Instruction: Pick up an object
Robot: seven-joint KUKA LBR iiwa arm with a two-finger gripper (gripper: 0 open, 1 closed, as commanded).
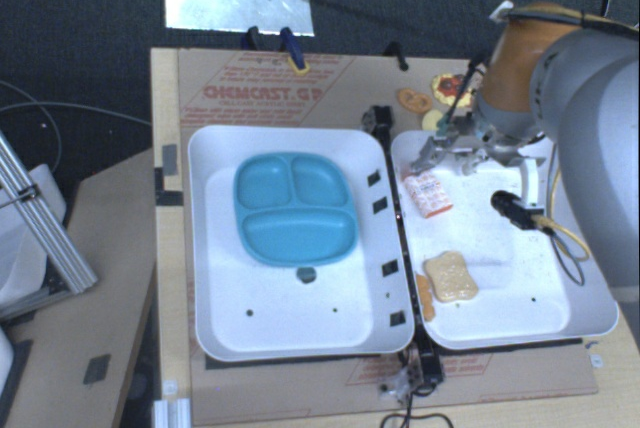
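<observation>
Your claw [432,154], whose grip I cannot tell, hangs over the small red-and-white packet [427,193] by the right white bin's [520,316] left wall, so descending off-centre could shove it against that wall.

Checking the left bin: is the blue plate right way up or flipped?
Right way up: the blue plate shows its three hollow compartments, lying flat in the left bin.
</observation>
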